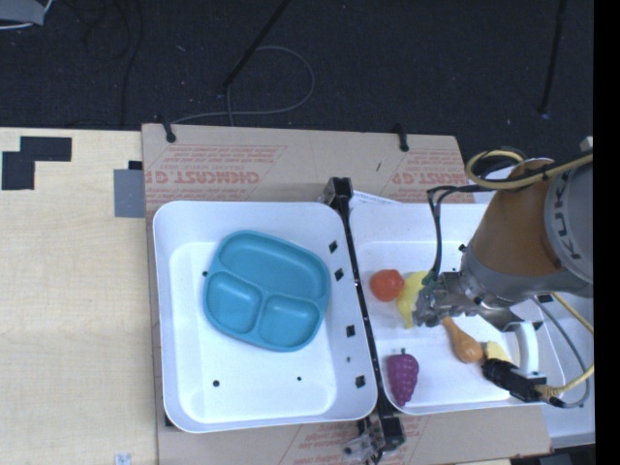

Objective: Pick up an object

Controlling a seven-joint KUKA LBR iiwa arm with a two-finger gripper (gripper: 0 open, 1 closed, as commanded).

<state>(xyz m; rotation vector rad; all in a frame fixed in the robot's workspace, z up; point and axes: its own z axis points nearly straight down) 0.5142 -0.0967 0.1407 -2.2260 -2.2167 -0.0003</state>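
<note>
Approach step: gripper (pixel 426 305) low in right bin (pixel 455 231), at yellow toy (pixel 411 287) beside red ball (pixel 387 284). Jaws' state: cannot tell. Next, secure a confirmed grip.

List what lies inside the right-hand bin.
The right bin holds a red-orange ball, a yellow piece beside it, a purple fruit near the front wall and an orange carrot-like piece. The gripper and arm cover the rest.

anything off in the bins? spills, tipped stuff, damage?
Nothing stands out. The blue divided plate lies flat in the left bin; the red ball, purple fruit and orange piece lie loose in the right bin.
</note>
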